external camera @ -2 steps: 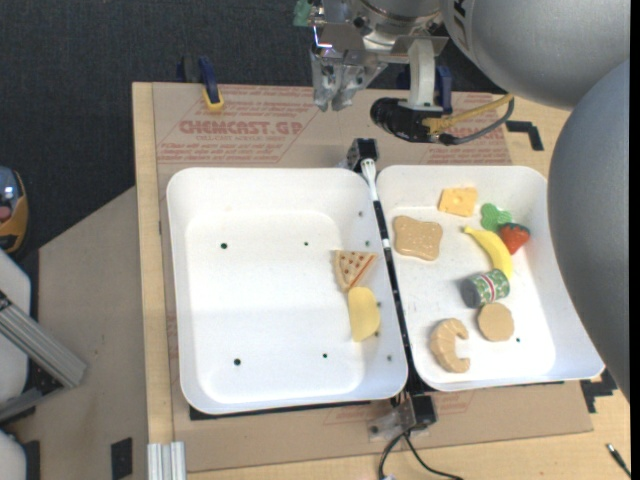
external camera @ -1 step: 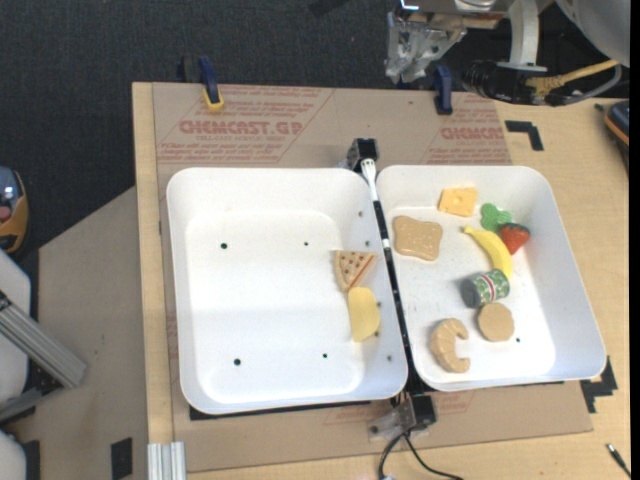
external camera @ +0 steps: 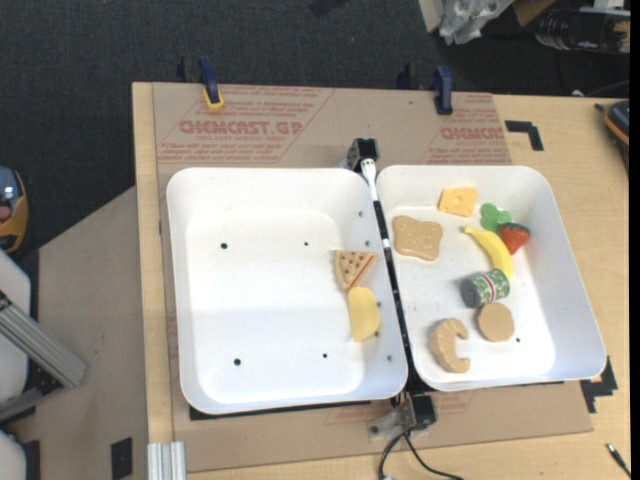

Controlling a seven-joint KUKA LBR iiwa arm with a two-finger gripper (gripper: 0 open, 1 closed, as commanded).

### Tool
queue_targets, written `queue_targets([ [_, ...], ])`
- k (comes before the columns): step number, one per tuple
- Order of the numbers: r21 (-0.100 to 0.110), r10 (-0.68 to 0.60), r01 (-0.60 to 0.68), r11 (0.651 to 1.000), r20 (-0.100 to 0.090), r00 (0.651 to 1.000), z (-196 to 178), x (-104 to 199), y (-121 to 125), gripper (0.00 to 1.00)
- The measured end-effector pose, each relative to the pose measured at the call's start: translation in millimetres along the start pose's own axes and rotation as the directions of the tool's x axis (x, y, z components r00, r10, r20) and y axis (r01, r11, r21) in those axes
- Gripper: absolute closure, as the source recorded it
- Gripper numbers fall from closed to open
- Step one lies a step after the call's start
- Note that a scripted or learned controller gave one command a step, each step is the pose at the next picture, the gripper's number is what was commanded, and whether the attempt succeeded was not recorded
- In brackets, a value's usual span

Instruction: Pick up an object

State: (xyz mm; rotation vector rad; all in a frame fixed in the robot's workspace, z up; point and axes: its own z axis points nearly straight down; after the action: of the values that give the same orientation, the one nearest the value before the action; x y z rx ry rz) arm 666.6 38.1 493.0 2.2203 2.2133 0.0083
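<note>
Two white bins sit side by side. The left bin [external camera: 230,298] holds a small waffle-patterned wedge [external camera: 352,266] and a pale yellow piece [external camera: 363,314], both against its right wall. In the right bin [external camera: 560,268] lie a bread slice [external camera: 416,238], a cheese square [external camera: 458,201], a banana [external camera: 491,250], a green piece [external camera: 494,215] next to a red strawberry [external camera: 514,237], a small green-labelled can [external camera: 486,288] on its side, a round tan biscuit [external camera: 495,322] and a croissant [external camera: 450,344].
The bins rest on a cardboard sheet [external camera: 300,118] held by two blue clamps [external camera: 210,83] at the far edge. A black divider strip [external camera: 380,228] runs between the bins. Cables lie at the near edge [external camera: 410,438].
</note>
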Motion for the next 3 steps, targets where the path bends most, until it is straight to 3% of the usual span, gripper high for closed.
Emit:
queue_targets([
  [1, 0.015, -0.007, 0.007, 1.000, -0.001, 1.000, 83.9, 72.0, -50.9, 1.00],
  [2, 0.004, -0.005, 0.005, 1.000, -0.002, 1.000, 45.3, 83.0, -67.3, 1.00],
  [3, -0.001, -0.001, 0.001, 1.000, -0.001, 1.000, -34.2, 46.3, -48.8, 1.00],
])
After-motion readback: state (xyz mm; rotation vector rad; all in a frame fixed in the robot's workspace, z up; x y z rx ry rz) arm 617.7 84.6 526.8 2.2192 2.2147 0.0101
